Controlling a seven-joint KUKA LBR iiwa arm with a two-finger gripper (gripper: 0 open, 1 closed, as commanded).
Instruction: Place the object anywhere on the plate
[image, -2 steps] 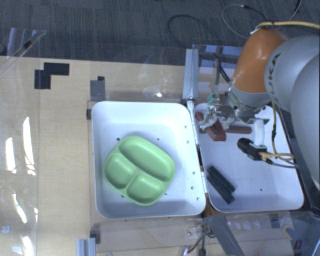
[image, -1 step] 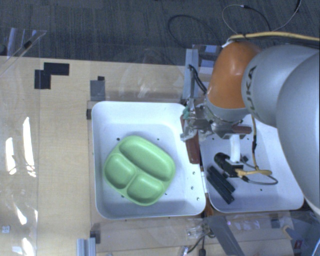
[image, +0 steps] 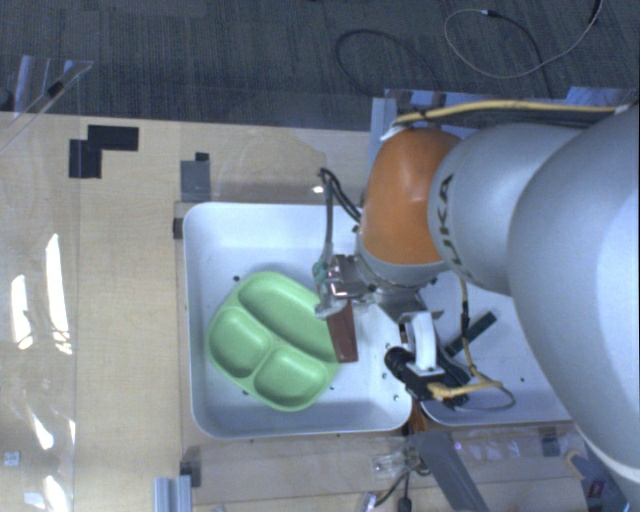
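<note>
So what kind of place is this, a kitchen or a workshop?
Most likely a robotics lab or test cell, not a kitchen. A big grey industrial arm reaches over a shallow white bin on a wooden bench, holding only a green divided plate, with loose cables lying on the carpet behind.

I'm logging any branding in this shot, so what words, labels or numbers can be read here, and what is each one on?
"KUKA": dark letters running up the grey arm, just right of its orange band; only partly in view and seen sideways.
No other text can be read: the green plate, the white bin and the brown object show no lettering.
</note>
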